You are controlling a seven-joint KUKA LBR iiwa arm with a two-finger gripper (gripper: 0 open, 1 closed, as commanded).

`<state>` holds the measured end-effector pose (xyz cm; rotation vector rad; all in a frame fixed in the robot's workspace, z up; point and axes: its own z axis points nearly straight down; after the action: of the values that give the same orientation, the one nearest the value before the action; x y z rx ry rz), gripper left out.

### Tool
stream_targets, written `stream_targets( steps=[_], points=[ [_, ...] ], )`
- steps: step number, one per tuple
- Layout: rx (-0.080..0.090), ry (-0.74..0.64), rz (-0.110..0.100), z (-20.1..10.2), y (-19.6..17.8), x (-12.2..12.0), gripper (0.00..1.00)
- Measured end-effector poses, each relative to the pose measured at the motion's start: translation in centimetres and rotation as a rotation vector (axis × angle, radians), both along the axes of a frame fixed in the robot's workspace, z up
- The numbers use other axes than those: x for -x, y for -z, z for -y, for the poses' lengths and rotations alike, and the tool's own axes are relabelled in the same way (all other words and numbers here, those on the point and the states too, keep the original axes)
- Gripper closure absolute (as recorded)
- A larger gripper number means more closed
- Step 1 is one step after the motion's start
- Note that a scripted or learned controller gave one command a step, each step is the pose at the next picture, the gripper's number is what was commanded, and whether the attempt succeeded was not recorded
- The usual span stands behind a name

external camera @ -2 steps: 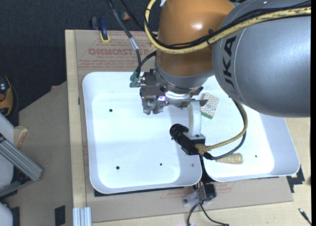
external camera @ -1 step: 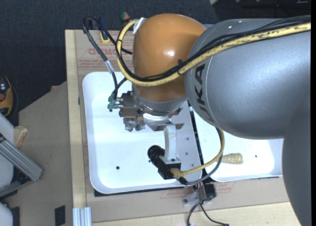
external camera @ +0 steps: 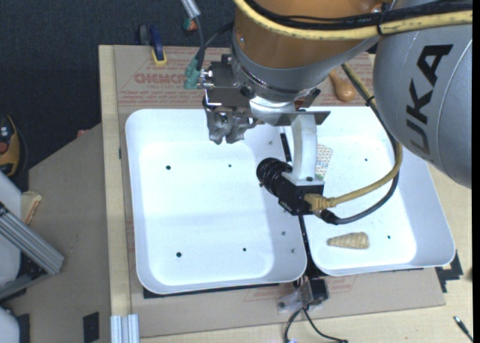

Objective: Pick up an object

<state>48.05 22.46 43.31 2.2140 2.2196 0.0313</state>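
My gripper hangs low over the far edge of the left bin, near the wall between the two bins. Its tip is a small grey cluster, and nothing shows beneath it but white bin floor. A tan, ridged cone-shaped object lies in the right bin near its front edge. A white patterned object lies in the right bin next to the arm's white bracket, partly hidden by it.
The arm's orange band and grey body cover the top of the view. A black connector with a yellow cable hangs over the bins' shared wall. A brown wooden handle lies behind the right bin.
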Motion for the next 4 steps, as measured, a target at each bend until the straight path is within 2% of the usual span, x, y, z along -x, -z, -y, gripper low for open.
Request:
stream_targets(
  steps=[1, 2, 3, 4],
  points=[
    [0.015, 0.004, -0.031, 0.0, 10.9, 0.3, 1.0],
    [0.0, 0.0, -0.001, 0.0, -5.5, 0.1, 1.0],
    [0.015, 0.004, -0.031, 0.0, 6.3, 0.3, 1.0],
    [0.013, 0.005, -0.028, 0.1, 15.6, -2.3, 1.0]
  ],
)
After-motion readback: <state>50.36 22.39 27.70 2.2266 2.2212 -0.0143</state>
